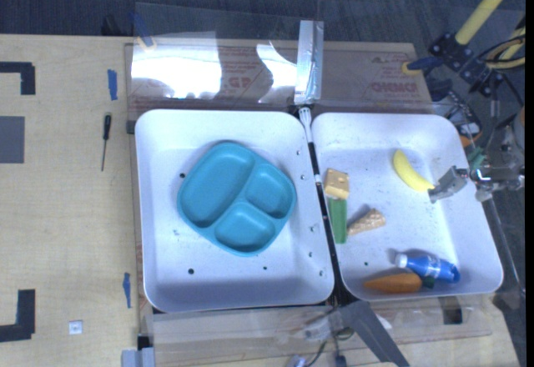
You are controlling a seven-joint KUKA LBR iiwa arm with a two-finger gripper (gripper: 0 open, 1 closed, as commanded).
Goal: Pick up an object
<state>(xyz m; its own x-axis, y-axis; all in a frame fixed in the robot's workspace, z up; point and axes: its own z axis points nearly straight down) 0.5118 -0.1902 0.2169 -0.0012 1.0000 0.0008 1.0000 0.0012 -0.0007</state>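
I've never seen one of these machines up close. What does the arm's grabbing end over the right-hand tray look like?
What shows at the right edge is a small metal gripper: a pale grey, angular finger piece juts out over the right bin, joined to a silvery block behind it. Dark and yellow cables run nearby. The picture is too coarse for markings.

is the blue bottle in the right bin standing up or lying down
Lying down: the blue bottle rests lengthwise on the right bin's floor, beside the carrot.
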